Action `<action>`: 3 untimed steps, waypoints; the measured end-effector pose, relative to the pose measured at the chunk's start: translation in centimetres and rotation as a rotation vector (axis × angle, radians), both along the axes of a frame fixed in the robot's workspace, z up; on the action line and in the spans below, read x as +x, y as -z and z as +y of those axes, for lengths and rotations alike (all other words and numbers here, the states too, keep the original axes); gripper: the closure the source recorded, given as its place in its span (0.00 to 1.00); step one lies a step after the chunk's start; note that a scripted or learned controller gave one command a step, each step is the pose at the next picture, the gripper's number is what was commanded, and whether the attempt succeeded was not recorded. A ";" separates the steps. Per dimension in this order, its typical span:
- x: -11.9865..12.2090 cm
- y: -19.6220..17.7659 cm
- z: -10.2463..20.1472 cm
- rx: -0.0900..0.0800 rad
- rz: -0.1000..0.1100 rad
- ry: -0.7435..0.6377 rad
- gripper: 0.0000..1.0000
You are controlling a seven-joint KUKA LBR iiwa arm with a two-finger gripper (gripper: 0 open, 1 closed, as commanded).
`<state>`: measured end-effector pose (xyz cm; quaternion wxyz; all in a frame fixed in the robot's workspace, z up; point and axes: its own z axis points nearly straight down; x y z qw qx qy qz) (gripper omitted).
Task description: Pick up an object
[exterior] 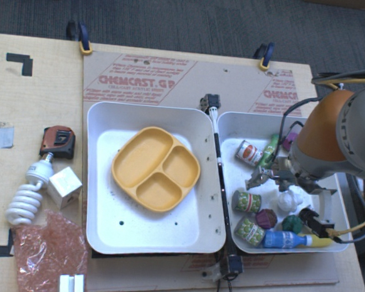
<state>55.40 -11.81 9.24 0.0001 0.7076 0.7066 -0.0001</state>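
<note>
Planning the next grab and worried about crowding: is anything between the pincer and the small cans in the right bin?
Nothing visible blocks it. The pincer hangs over the right bin, with the red can just up-left and a green can just below-left. Neighbours crowd closely, though: a white lump and a purple item.

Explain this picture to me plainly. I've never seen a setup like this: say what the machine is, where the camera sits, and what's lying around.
One camera looks down at a slant on a bench. The grey and orange thing at right is a robot arm; its gripper hangs over the right bin, among small cans, a blue bottle and other bits. I see nothing held. The left bin holds a yellow divided plate. Beside the bins lie a spiral bulb, a tape measure and a white cube.
</note>
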 end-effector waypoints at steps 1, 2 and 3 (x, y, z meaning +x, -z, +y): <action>-4.1 0.0 1.9 0.001 -0.001 0.000 0.00; -4.0 -1.0 1.8 -0.001 -0.003 0.001 1.00; -4.0 -1.0 1.8 0.000 -0.003 0.001 0.00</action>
